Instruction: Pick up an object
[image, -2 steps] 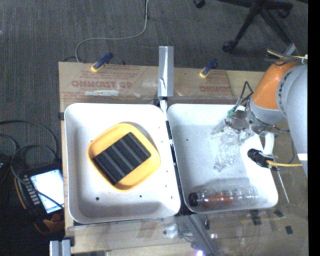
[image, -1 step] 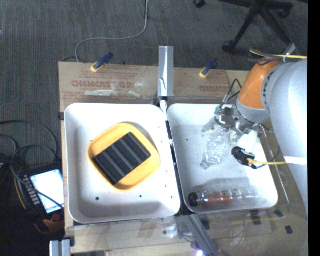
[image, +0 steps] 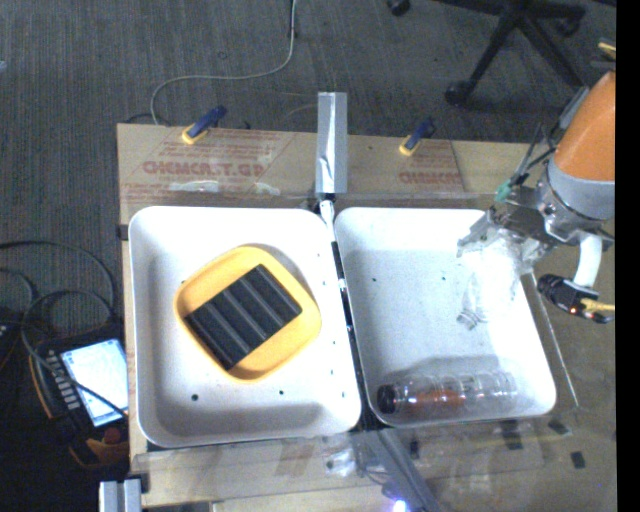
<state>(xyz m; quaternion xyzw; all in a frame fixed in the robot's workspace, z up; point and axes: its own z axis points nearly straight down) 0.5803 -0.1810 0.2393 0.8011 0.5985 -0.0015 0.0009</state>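
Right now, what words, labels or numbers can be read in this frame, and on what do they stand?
Red print on the brown board behind the left bin: too blurred to read.
Red print on the board behind the right bin, near: too blurred to read.
Nothing else carries legible text.

A robotics lab is showing here: a robot arm (image: 585, 150) is reaching over two white bins (image: 150, 300) sitting on a bench (image: 230, 165) held by clamps (image: 203, 123), with cables (image: 60, 270) and an office chair base (image: 510, 50) lying on grey carpet (image: 80, 60).
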